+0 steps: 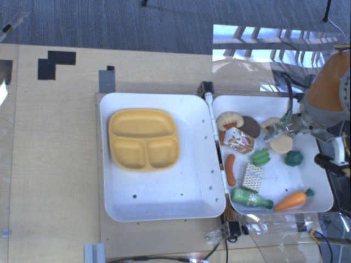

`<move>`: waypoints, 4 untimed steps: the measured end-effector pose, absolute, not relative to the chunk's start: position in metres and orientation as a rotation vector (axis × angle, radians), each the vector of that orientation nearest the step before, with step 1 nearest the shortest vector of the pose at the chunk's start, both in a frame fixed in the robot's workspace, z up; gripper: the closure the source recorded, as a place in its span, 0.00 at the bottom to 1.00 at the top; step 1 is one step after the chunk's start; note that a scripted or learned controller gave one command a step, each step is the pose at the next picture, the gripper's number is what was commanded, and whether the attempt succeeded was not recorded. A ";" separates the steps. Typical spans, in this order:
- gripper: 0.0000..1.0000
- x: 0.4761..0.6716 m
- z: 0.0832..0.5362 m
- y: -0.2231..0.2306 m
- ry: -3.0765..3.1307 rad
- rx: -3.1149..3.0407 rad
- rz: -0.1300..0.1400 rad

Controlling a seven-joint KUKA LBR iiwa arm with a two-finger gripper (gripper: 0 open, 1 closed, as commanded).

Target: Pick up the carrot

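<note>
Approach step: the hand [276, 131], finger state indeterminate, sits far of the carrot [290, 200] in the right bin [323, 201]; next move requires travel nearward

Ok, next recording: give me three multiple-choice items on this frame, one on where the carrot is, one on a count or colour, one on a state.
1. Where does the carrot lie?
A. in the yellow tray
B. near the front edge of the right bin
C. on the bare bench

2. How many compartments has the yellow tray?
A. two
B. three
C. five

3. How does the green bottle rest?
A. upright
B. on its side
C. leaning on the tray

Answers:
1 B, the orange carrot sits at the right bin's front edge, right of the bottle.
2 B, one long section above two smaller ones.
3 B, its length runs flat along the bin floor.
</note>
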State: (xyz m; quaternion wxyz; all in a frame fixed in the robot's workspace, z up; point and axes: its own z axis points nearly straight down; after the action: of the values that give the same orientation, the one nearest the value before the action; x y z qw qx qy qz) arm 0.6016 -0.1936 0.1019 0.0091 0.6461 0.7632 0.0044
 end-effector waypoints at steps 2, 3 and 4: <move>1.00 0.633 0.207 -0.144 2.663 1.626 0.014; 1.00 0.666 0.251 -0.049 2.435 1.970 0.014; 1.00 0.669 0.209 0.037 2.316 2.124 0.007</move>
State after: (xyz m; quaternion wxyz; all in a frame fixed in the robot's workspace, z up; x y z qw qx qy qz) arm 0.6691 0.0369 0.2090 -0.0003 0.6760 0.7369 0.0021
